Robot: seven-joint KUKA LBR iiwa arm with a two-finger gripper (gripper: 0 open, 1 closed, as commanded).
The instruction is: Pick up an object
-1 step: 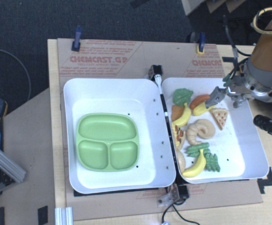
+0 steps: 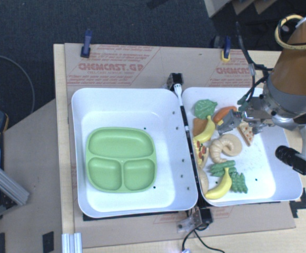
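Toy food lies heaped along the left side of the right-hand bin (image 2: 287, 191), and the croissant (image 2: 226, 145) sits at the middle of that heap, curled, its long axis running roughly left to right. The tool (image 2: 237, 121) hangs just above and slightly right of it, low over the pile, so the croissant lies down and a touch left of the tool; whether the tool is open or closed cannot be made out under the grey wrist. It looks like the arm is settling on a pick in this cluster, though nothing is visibly held. Crowding is the trouble: a yellow banana (image 2: 206, 132) leans just left of the tool, an orange carrot piece (image 2: 225, 112) and a green leaf (image 2: 205, 108) lie above, and a pizza slice (image 2: 246, 133) sits right under the wrist. Lower down, a second banana (image 2: 221, 186) touches a green broccoli piece (image 2: 238, 182). Across the divider, the left bin (image 2: 84, 104) holds a green divided plate (image 2: 121, 158), well apart on the counter (image 2: 68, 67).
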